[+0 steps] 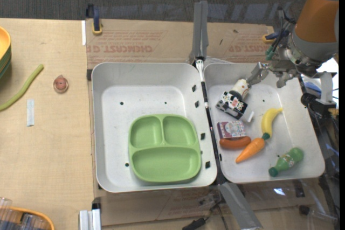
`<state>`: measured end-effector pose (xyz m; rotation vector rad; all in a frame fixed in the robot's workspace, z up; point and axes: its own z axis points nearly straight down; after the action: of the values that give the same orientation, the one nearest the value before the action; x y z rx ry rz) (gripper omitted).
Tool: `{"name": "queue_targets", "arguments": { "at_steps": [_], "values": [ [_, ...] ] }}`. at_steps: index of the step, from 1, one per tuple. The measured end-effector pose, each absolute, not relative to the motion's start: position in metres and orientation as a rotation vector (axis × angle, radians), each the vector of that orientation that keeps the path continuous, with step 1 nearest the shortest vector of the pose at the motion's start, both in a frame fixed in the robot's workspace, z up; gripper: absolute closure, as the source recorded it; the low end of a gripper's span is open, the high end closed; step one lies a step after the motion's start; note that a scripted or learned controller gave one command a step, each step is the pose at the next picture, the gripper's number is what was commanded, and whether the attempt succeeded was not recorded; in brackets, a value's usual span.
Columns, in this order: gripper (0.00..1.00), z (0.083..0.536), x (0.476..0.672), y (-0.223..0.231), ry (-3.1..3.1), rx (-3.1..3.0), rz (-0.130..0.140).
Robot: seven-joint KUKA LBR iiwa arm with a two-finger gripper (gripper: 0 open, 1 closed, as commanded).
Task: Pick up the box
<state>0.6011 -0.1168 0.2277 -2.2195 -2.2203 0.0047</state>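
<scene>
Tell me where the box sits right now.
The box lies in the right bin, near its left wall, just above the sausage and below the cow toy. The pincer is up at the bin's far edge.

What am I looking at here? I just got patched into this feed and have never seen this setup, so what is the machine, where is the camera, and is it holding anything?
One fixed camera looks down at a slant on a bench with two shallow white bins. The grey arm with an orange band reaching in from the right is the robot; its two-finger gripper hangs open over the far edge of the right bin, with nothing between its fingers.

The left bin holds a green divided plate. The right bin holds toys: a cow-patterned bottle, a small pink box, a sausage, a carrot, a banana and a green bottle.

The job is to pick up the box, which lies untouched.
</scene>
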Motion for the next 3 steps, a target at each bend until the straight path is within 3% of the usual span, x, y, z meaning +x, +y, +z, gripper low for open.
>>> {"name": "queue_targets", "arguments": {
  "at_steps": [1,2,3],
  "values": [
    [0.00,0.185,0.510,-0.106,-2.254,-2.185,0.004],
    [0.00,0.093,0.497,-0.095,-2.289,-2.147,0.004],
    [0.00,0.091,0.551,-0.100,-2.417,-2.007,0.001]
  ]
}}
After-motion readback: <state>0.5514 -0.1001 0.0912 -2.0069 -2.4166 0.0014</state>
